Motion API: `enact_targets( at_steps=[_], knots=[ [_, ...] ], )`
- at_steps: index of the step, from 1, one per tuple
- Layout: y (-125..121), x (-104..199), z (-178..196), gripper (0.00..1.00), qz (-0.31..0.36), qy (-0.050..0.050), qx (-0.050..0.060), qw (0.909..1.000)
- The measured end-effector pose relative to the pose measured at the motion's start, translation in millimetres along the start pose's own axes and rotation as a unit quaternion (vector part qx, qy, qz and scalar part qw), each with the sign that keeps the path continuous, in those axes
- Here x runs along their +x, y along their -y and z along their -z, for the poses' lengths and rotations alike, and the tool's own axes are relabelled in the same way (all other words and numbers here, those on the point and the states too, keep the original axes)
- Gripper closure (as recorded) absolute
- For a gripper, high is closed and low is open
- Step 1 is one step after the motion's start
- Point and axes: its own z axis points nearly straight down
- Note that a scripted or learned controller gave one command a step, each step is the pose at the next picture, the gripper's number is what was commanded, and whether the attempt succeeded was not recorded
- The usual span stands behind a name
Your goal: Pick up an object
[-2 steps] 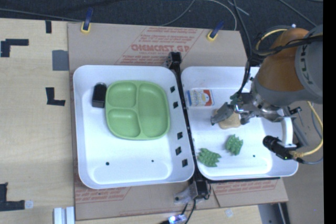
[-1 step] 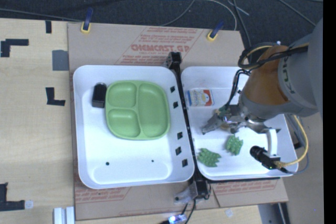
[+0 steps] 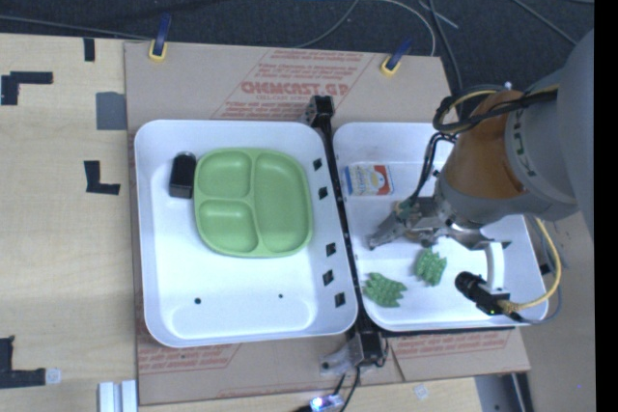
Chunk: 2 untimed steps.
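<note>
Over the right-hand shallow white bin (image 3: pixel 386 138) hangs the grey arm with its orange band (image 3: pixel 483 164), and its two-finger gripper (image 3: pixel 384 234) reaches low toward the bin floor, fingers spread apart with nothing between them. Two small green leafy toys lie close by: one (image 3: pixel 383 288) near the bin's front edge, the other (image 3: pixel 431 265) just beside the gripper's body. A small white carton with an orange label (image 3: pixel 368 178) sits further back. To my eye the pick is not made yet; closing on something and lifting remain. Next door, the left bin (image 3: pixel 159 236) holds a green divided plate (image 3: pixel 254 202) and a small black block (image 3: pixel 182 175).
</note>
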Motion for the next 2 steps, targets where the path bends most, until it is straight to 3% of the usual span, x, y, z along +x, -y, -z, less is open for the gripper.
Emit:
enact_targets(
  at_steps=[1,2],
  knots=[
    [-0.6,0.2,11.0,1.0,0.0,0.0,-0.001,1.0],
    [-10.4,3.5,68.7,1.0,0.001,0.0,-0.003,1.0]
  ],
)
